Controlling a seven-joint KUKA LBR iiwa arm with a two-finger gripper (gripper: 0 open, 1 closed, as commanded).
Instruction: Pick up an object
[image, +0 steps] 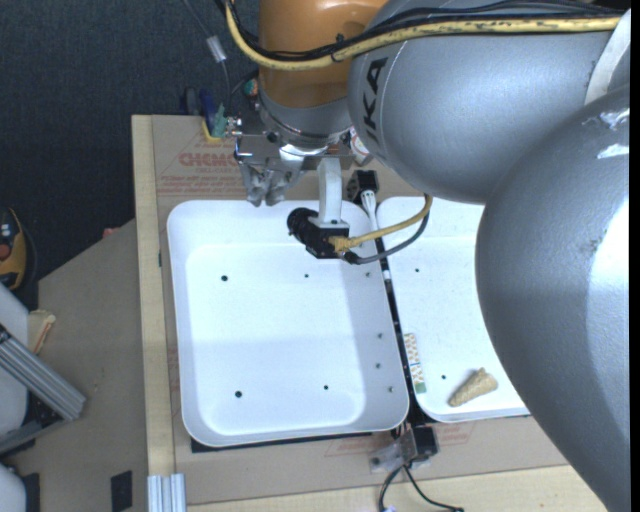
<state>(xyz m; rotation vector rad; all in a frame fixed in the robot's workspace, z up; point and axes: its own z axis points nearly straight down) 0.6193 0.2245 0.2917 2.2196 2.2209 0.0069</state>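
Over the far rim of the left bin the gripper is hanging, tucked under the orange band of the arm. From where I am standing, its metal fingers are pointing down at the bin's back edge, and nothing is sitting between them; whether they are apart or together I cannot tell, since the wrist is shadowing them.

A tan, cone-shaped piece is lying in the right bin, close to that bin's near edge and just past the divider from the left bin. That is the one thing here worth picking, and it is resting well apart from the fingers, across the divider and toward the front of the bench.

To do this step well, I judge the arm is needing to travel from the left bin's far rim over the divider, centre above the cone, align the fingers across its narrow width, then descend before closing. A black cabled part is dangling over the left bin's back wall.
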